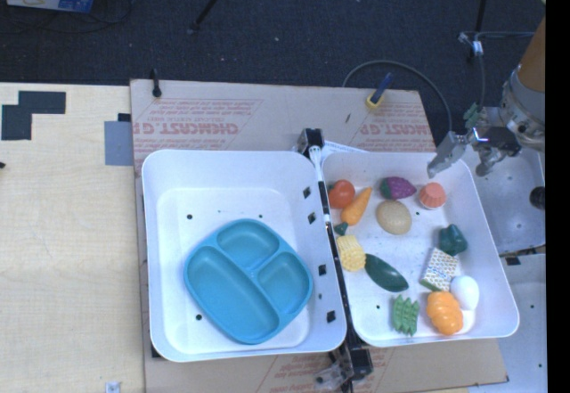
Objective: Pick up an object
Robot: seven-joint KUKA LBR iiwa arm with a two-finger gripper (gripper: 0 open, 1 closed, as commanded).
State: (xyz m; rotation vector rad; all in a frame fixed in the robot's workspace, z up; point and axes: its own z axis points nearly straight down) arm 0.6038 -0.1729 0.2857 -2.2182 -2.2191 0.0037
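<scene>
Blue plastic catches my eye first: a divided tray (248, 280) lies flat in the left bin (169, 177), lower left of centre, and nothing about it invites a two-finger grasp. Moving right across the central divider, the right bin (499, 293) carries all the likely candidates. Near its upper left sit a tomato (341, 193) and a carrot (357, 204), touching or nearly so; below them a corn cob (351, 252) and a dark green pepper-like piece (386, 273). In the middle a pale potato (394, 216) lies just under a purple item (398, 187). Further right are a pinkish round piece (432, 195), a dark green chunk (451, 240), a chequered block (440, 269), a green leafy piece (405, 315), an orange fruit (444, 312) and a white egg (465, 291), the last three crowded at the lower right.

At the upper right edge of that bin hangs the gripper (465, 155), its jaws spread apart with nothing between them, above the rim and close to the pinkish piece.

As I judge it, that pinkish piece is the sensible target: nearest, standing apart from its neighbours. A good attempt would centre the jaws over it, clear the bin wall, descend straight and close only once low enough to straddle it. The crowded corner risks nudging neighbours.
</scene>
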